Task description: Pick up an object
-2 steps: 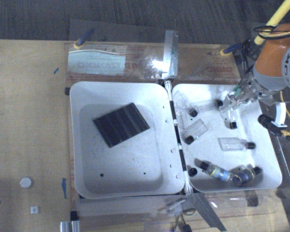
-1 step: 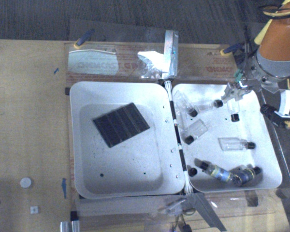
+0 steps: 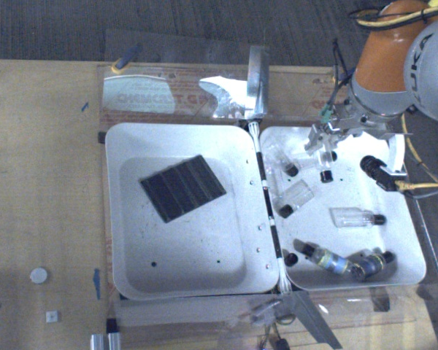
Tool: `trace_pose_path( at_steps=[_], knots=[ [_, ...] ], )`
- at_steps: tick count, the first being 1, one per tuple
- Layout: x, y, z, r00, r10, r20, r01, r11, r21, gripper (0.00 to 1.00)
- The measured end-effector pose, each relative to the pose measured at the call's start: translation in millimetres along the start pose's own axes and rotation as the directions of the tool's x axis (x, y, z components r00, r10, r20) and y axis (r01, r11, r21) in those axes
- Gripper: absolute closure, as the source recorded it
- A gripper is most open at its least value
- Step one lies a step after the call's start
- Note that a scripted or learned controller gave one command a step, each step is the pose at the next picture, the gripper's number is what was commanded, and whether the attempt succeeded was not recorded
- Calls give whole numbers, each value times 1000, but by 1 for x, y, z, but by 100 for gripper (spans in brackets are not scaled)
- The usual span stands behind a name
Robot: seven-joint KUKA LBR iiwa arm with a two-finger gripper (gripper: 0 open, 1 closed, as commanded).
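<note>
The tool point(image 3: 325, 146) hangs over the right bin's point(image 3: 412, 228) far end, its grip impossible to judge; small bottles point(image 3: 356, 217) lie scattered below. Approach step: next, descend squarely onto one.

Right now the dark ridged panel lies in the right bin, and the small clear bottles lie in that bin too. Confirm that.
Not quite. The camera view shows the dark ridged panel lying alone in the left bin, tilted on its floor. The small clear bottles do lie in the right bin, where the gripper hovers near the far edge.
</note>
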State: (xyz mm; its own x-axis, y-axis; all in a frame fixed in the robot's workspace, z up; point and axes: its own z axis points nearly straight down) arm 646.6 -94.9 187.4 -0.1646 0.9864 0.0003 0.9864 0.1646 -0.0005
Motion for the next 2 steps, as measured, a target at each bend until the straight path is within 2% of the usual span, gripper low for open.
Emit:
trace_pose_path(
  at_steps=[1,2],
  knots=[
    [60,29,-36,999,-39,2,39,999,-4,100],
    [60,30,-47,999,-41,5,41,999,-9,100]
  ],
)
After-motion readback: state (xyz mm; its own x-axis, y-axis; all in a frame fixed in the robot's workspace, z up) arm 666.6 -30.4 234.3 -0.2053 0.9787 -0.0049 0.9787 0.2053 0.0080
